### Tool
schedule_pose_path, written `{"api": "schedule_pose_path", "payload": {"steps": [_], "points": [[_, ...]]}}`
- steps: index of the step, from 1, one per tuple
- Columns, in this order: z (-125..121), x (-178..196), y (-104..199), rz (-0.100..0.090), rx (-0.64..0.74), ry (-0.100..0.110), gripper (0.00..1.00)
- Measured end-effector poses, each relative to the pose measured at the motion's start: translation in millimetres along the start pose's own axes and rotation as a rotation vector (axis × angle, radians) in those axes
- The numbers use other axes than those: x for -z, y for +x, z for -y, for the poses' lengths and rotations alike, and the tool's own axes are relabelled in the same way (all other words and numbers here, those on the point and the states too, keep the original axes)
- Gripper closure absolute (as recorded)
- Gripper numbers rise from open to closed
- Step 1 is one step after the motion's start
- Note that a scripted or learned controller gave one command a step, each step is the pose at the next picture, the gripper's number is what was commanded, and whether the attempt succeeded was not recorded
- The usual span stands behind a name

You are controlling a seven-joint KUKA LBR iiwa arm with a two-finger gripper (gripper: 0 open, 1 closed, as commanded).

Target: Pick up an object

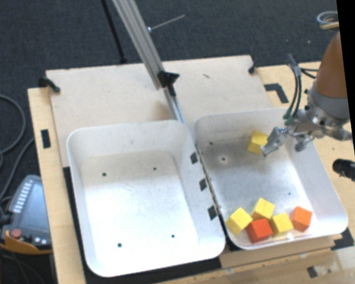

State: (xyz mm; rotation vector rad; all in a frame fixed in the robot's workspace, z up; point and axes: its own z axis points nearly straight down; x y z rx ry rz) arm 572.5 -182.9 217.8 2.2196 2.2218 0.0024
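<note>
two shallow white bins are set side by side on the bench: left bin [86, 181], right bin [317, 179]. the arm [330, 81], grey with an orange band, is seen reaching in from the right over the right bin. the gripper [270, 146] is placed low in the upper part of that bin; a yellow block [258, 142] is seen touching the finger ends, but whether it is clamped between them cannot be told. five more blocks are clustered near the front wall of the right bin: yellow cube [239, 219], yellow cube behind [263, 208], red cube [259, 229], small yellow cube [282, 223], orange cube [302, 217]. a grey pendant [26, 208] is noted left of the bench
</note>
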Motion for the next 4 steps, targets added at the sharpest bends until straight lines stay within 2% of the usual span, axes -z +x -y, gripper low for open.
{"api": "schedule_pose_path", "payload": {"steps": [1,2,3,4], "points": [[2,-38,28,0.001,0.002,0.003,0.00],[55,-44,38,0.001,-0.002,0.004,0.00],[-4,-56,35,0.002,0.002,-0.002,0.00],[-54,-105,-20,0.002,0.000,0.000,0.00]]}}
